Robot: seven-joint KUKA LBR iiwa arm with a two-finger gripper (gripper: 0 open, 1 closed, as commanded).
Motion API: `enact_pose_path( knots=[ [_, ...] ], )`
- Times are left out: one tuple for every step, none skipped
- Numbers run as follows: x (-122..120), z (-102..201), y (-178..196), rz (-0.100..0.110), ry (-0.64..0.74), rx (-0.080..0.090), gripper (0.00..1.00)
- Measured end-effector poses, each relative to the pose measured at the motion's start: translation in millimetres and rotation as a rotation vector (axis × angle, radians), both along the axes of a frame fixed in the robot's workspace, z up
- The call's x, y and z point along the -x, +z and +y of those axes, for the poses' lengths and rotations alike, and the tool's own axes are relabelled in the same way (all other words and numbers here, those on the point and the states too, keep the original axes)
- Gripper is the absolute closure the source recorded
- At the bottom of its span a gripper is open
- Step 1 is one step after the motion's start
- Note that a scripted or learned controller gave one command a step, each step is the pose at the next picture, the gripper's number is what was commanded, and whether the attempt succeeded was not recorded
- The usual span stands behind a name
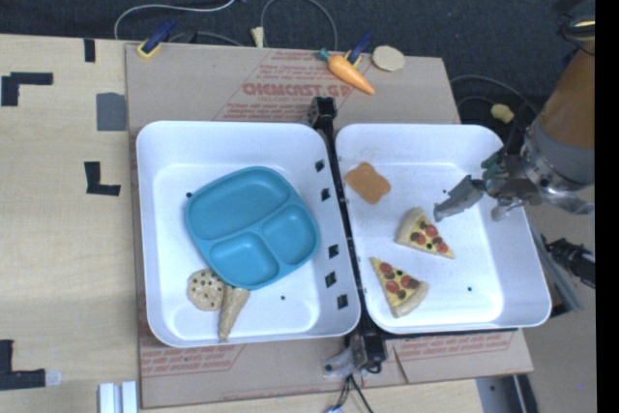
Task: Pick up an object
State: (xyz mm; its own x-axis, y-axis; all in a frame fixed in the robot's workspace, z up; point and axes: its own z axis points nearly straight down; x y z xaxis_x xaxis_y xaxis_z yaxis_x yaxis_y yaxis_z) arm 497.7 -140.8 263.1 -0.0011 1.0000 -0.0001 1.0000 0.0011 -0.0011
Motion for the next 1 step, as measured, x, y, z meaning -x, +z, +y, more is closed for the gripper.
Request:
enact_pose_path(
  knots=[
    [-46.9, -6.8, -92.5, 0.006, 0.001, -0.001, 0.00]
  ],
)
